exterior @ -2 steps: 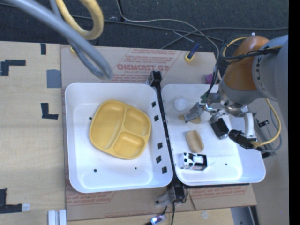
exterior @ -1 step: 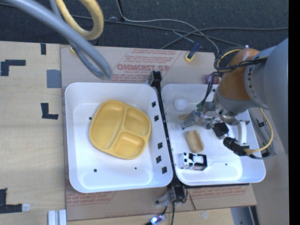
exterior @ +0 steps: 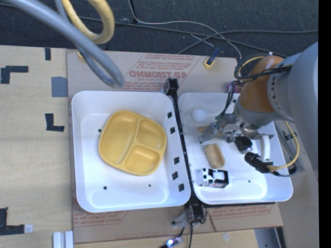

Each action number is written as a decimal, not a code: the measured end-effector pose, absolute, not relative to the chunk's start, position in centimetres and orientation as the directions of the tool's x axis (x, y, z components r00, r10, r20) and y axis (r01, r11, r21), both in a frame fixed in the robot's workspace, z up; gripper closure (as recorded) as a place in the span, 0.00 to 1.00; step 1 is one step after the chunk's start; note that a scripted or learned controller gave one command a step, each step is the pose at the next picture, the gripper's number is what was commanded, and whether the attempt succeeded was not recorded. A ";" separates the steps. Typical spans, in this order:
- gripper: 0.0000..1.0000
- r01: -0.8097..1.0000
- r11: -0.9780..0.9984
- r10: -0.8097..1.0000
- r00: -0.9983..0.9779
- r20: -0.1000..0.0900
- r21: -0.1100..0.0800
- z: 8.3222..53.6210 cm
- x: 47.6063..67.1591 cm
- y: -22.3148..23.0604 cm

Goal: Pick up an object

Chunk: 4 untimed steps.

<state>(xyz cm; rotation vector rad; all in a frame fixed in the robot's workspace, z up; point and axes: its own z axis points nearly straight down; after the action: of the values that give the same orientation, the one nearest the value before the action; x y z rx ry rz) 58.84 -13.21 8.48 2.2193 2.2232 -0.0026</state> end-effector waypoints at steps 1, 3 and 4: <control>1.00 1.000 0.002 1.000 -0.002 -0.003 0.002 9.6 58.9 -13.2; 1.00 1.000 0.002 1.000 -0.002 -0.001 0.003 18.3 59.3 -14.1; 1.00 1.000 0.001 1.000 -0.001 -0.002 0.004 23.9 58.9 -14.9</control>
<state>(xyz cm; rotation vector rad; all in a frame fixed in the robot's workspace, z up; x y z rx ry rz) 58.86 -14.91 23.94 2.2176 2.2187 0.0025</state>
